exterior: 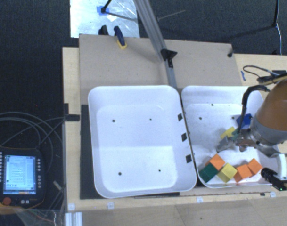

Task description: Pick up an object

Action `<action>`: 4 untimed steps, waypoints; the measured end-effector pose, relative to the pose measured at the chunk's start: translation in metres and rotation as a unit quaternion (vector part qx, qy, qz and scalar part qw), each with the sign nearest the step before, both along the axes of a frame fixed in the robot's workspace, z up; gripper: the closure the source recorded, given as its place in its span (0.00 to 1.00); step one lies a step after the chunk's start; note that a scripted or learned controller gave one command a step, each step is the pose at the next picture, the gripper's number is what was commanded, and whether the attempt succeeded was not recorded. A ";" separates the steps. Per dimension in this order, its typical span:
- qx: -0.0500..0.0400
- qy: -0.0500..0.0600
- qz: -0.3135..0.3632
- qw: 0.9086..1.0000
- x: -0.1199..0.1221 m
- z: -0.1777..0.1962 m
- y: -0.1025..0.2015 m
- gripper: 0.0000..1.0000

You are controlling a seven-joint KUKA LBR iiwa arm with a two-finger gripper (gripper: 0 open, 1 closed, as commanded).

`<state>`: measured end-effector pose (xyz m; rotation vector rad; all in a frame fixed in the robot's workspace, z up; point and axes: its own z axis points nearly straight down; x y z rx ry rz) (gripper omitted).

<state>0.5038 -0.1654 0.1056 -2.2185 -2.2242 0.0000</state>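
The pincer (228, 144) is low in the right bin (207, 102), its grey metal tip pointing toward the bin's middle; whether it is open or closed cannot be told, since the wrist hides most of it. A yellow block (227, 133) lies just beside the tip, on the far side, and a blue block (245, 121) sits a little beyond that, against the arm (277, 114). Nearer the bin's front edge lies a cluster of blocks: an orange one (217, 162), a dark green one (208, 173) touching it, a yellow one (226, 173) next to them, and two more orange ones (249, 168) toward the right. The left bin (134, 140) stands alongside on the desk (134, 60). A pendant with a lit screen (18, 175) rests off the desk's left side.
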 end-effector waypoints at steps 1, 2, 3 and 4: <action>0.000 -0.002 0.001 1.000 0.001 0.011 0.000 1.00; -0.002 -0.004 0.001 1.000 0.005 0.075 -0.004 1.00; -0.001 -0.004 0.001 1.000 0.006 0.120 -0.008 1.00; -0.001 -0.004 0.001 1.000 0.008 0.174 -0.009 1.00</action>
